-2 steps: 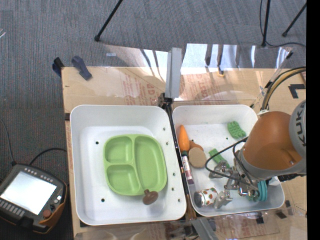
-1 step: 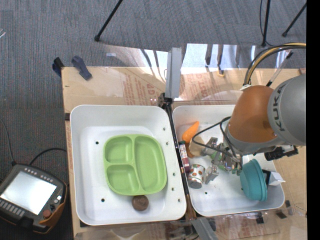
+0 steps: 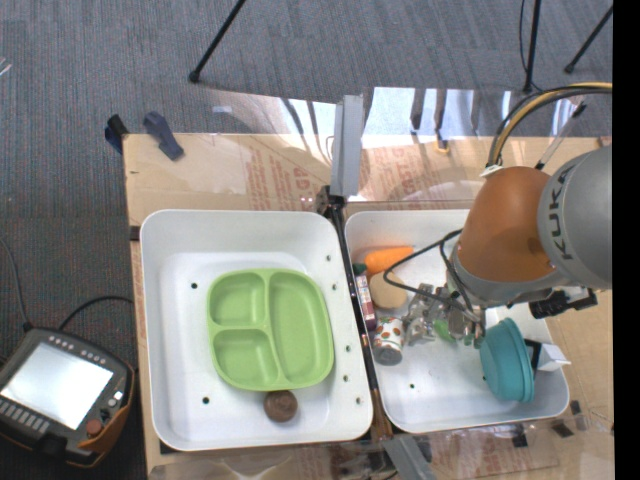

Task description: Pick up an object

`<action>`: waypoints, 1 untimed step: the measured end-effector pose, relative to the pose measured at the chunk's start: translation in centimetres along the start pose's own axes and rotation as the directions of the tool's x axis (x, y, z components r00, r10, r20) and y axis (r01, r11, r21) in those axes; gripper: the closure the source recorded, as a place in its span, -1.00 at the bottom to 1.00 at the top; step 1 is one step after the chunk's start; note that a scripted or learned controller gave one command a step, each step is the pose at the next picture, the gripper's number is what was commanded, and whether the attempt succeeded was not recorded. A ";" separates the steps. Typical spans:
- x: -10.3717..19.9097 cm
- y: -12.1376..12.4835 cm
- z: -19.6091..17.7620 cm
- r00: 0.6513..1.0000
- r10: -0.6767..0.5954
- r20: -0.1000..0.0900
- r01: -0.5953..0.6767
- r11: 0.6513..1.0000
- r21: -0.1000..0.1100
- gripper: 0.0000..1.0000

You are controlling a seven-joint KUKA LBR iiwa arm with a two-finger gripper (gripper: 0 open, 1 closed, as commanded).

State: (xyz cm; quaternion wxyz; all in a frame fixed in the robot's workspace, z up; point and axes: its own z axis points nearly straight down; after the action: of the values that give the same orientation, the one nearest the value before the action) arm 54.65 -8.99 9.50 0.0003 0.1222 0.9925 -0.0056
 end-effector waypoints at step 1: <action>-0.5 1.9 -13.0 0.996 0.086 0.006 -0.086 0.996 -0.013 1.00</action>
State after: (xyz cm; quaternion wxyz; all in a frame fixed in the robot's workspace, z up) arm 55.64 -7.11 22.50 0.0047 0.1649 0.9863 0.0003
